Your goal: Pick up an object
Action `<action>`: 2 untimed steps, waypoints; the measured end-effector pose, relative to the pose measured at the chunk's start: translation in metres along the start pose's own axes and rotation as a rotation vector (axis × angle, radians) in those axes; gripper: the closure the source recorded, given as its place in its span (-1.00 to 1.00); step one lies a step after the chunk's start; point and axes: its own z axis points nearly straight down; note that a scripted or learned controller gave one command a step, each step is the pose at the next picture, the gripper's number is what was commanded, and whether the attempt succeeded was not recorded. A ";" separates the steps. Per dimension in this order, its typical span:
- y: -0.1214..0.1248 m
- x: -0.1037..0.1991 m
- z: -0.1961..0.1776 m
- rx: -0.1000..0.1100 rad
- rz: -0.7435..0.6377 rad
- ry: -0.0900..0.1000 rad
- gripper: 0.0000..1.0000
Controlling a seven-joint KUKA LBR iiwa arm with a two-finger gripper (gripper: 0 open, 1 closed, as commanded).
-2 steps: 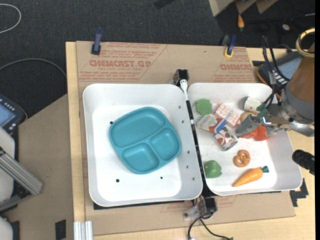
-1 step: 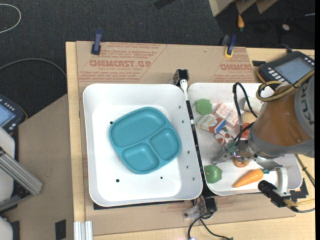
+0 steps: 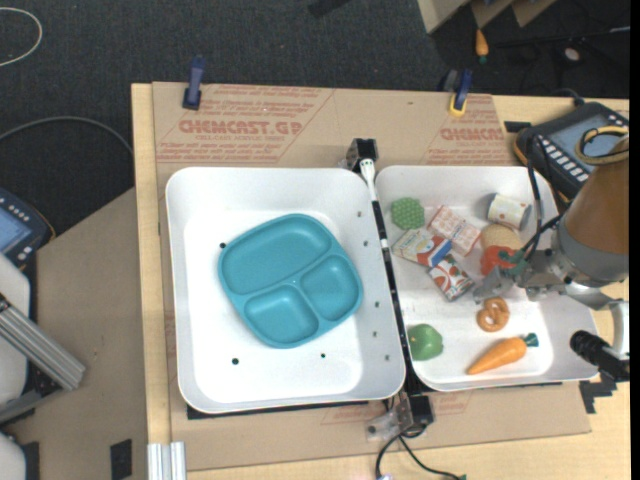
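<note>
camera view:
gripper (image 3: 500,276): we see it low in the right bin (image 3: 470,376), mid-right of the frame, above the clutter by the red piece (image 3: 495,260) and the pretzel (image 3: 491,315).
jaws: we cannot tell whether they are apart or closed; nothing visibly sits between them.
target: we judge the red piece or the pretzel as nearest; neither is lifted.
risk 1: items are packed close here, so we expect the jaws could land on two things at once, or nudge the pretzel aside and close on air.
risk 2: the red piece lies against the tan lump (image 3: 502,236); a pinch there may slip off.
risk 3: the carrot (image 3: 497,356) and green pepper (image 3: 425,341) lie near the bin's lower rim; a push could wedge them at the wall.
right bin contents: green disc (image 3: 407,212), printed cartons (image 3: 440,248), white cup (image 3: 508,209), plus the above.
left bin (image 3: 190,268): holds a teal divided tray (image 3: 290,280), well apart from the arm.
worktop (image 3: 300,118): cardboard-lined, carries both bins.
</note>
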 end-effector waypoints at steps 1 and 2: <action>0.038 -0.045 0.033 0.012 -0.007 0.022 -1.00; 0.037 -0.046 0.022 0.006 -0.008 0.010 1.00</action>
